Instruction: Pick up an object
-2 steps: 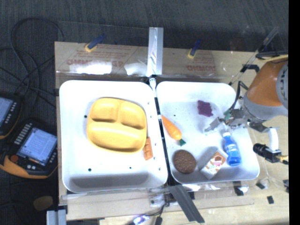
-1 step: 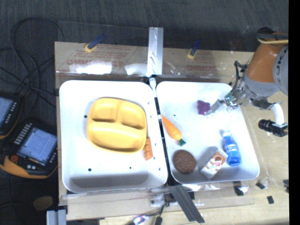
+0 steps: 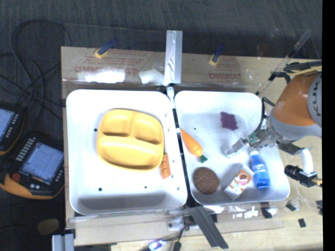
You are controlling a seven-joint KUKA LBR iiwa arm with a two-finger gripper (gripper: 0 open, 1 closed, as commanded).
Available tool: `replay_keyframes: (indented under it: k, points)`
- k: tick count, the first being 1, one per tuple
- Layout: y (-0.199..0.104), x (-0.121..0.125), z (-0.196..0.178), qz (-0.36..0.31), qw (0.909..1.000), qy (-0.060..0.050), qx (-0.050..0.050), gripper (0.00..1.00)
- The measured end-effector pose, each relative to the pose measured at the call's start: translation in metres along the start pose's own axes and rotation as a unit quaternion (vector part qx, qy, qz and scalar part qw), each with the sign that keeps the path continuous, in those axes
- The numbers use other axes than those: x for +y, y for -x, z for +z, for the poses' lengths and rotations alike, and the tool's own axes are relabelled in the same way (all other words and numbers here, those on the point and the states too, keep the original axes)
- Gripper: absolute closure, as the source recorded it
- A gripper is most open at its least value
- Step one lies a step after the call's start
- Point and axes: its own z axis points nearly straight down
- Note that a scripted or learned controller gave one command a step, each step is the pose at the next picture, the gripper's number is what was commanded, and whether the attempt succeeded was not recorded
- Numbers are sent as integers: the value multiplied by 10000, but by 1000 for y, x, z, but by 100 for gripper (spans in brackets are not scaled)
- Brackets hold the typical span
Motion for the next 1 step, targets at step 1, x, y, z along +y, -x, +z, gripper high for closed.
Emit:
replay_keyframes:
  k: [1]
  points:
    - [22,60,-16,-369,9993,-2,9,0]
